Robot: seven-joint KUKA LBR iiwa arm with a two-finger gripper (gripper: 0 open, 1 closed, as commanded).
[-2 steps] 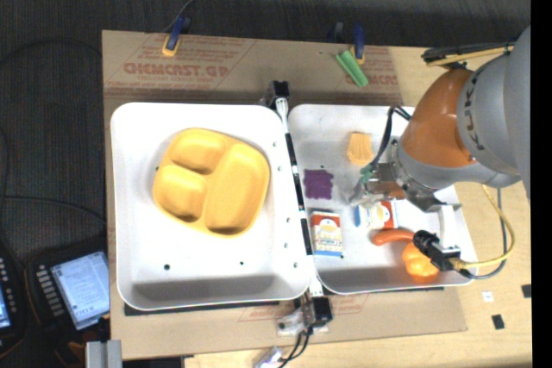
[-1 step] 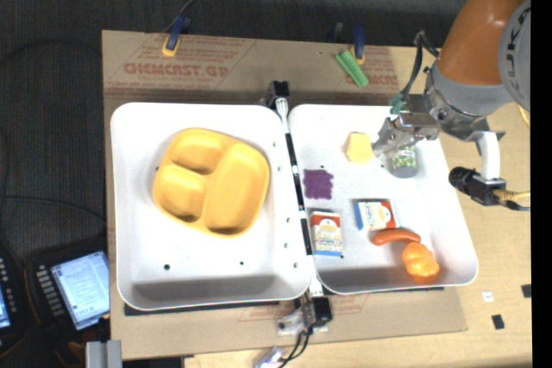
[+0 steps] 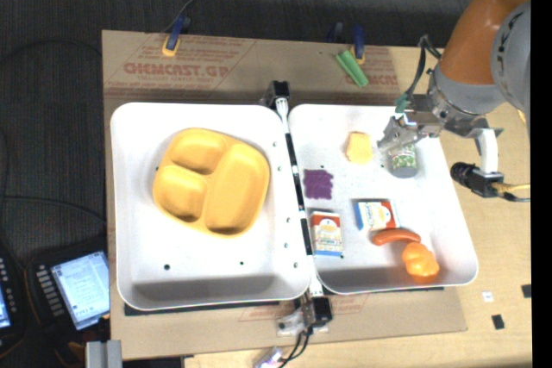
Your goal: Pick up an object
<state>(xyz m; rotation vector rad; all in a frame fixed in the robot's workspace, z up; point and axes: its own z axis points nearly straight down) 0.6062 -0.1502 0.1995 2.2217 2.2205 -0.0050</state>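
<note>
The gripper [image 3: 402,136] hangs over the upper right part of the right bin [image 3: 448,267], directly above a small jar [image 3: 401,160] with a grey body and greenish speckled contents. The metal fingers reach down to the jar's top, but from this angle it is not possible to tell whether they are spread, closed, or gripping the jar, so no hold can be claimed.

If the jar is the target, it looks rigid and light, probably smooth-sided and a little slippery. Its round body would be best taken across the middle of its width, low enough that it does not pop out upward; it seems sturdy rather than fragile.

The right bin holds several other small things. A pale yellow block [image 3: 359,147] lies just left of the jar. A flat purple piece [image 3: 318,182] sits near the bin's left wall. Lower down are two small printed cartons, one [image 3: 325,233] near the left wall and one [image 3: 373,213] nearer the centre. An orange carrot-like toy [image 3: 396,235] touches the second carton's lower edge, and a rounded orange fruit [image 3: 419,262] sits just below it, near the lower right corner.

The left bin [image 3: 129,271] holds one large yellow moulded tray [image 3: 211,179] with three rounded lobes.
</note>
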